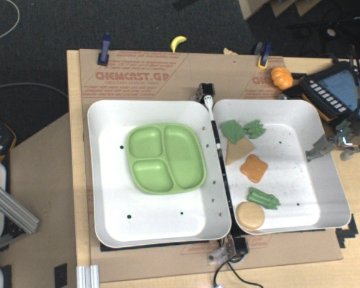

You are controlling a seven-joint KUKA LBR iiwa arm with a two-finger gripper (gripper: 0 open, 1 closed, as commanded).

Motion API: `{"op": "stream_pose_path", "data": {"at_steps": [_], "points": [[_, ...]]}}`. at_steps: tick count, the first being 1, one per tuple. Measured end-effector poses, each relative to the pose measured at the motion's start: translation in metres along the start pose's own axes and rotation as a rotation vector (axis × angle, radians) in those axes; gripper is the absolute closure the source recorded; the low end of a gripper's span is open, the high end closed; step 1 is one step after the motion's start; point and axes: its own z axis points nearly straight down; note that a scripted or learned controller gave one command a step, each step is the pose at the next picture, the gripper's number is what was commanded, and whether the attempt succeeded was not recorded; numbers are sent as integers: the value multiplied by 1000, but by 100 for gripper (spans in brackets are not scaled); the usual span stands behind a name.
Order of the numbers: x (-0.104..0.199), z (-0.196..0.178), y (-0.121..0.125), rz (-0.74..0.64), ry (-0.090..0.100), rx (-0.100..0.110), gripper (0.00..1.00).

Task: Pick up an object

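The right bin [300,110] holds several small objects. These are a green leafy piece [233,129], a smaller green piece [254,128], a tan wedge [237,151], an orange slice-shaped piece [253,168], a green pod [263,198] and a round tan bun [250,215]. My gripper [329,155] hangs at the right bin's right rim, well to the right of all the objects. Its fingers are spread, it is open, and nothing sits between them.
The left bin [108,221] holds a green divided plate [166,158]. A small orange object [281,77] and a dark tablet-like device [333,92] lie beyond the right bin's far right corner. A yellow banana-shaped toy [177,42] rests at the bench's far edge.
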Motion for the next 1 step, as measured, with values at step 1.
{"op": "stream_pose_path", "data": {"at_steps": [1], "points": [[73, -113, -18, -9, 0, -13, 0]]}}
